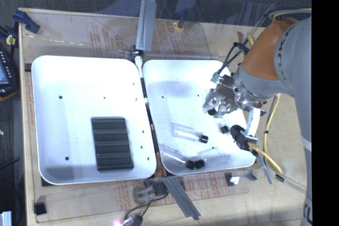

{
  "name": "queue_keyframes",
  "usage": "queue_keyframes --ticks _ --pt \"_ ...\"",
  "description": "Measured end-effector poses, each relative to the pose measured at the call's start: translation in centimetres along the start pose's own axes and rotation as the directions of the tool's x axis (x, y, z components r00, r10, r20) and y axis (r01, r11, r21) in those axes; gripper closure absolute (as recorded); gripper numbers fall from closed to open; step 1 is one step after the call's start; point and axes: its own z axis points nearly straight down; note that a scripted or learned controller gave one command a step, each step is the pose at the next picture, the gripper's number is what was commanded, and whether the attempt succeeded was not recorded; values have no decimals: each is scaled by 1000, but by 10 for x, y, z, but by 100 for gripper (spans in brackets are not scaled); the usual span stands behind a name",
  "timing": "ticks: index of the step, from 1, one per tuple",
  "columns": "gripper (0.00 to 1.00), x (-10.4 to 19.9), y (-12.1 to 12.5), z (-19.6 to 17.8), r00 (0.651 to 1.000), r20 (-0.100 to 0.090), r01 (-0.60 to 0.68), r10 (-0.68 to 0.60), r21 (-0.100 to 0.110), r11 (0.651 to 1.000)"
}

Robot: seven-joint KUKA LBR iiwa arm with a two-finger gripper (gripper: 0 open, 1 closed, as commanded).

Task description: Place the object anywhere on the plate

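The plate (111,143) is a dark, ridged rectangle lying in the front half of the left bin (53,77). In the right bin (175,79) lie clear plastic tubes with black caps: one (188,134) near the middle, another (180,159) along the front wall, and a third (218,156) beside it to the right. My gripper (215,107) hangs over the right side of the right bin, above and to the right of the middle tube. I see nothing held in it.
A small black piece (224,128) lies near the right bin's right wall, below the gripper. The arm's grey body and orange band (270,53) cover the bench's right side, with cables and a yellow wire (265,159) at the bin's front right corner.
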Motion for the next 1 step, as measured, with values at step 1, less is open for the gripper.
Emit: queue_keyframes --ticks 1 --pt "100 112 37 -15 974 0 -228 228 -1 974"
